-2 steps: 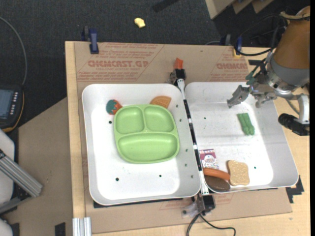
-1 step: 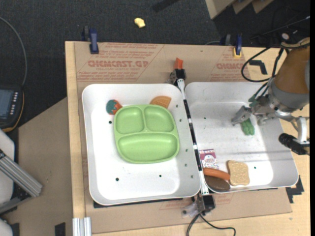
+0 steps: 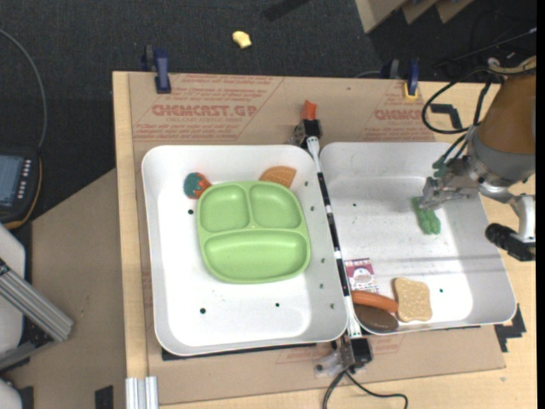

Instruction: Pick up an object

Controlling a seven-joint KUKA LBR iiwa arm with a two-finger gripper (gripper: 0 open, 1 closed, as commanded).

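Gripper [image 3: 436,192] — low in the right bin [image 3: 375,164], finger state impossible to tell. Green object [image 3: 428,221] — just beside it toward 6 o'clock, on the bin floor, long axis roughly 12-to-6, tilted slightly.

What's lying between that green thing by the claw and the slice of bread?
Nothing: from the green piece down to the bread slice, the camera view shows bare white bin floor.
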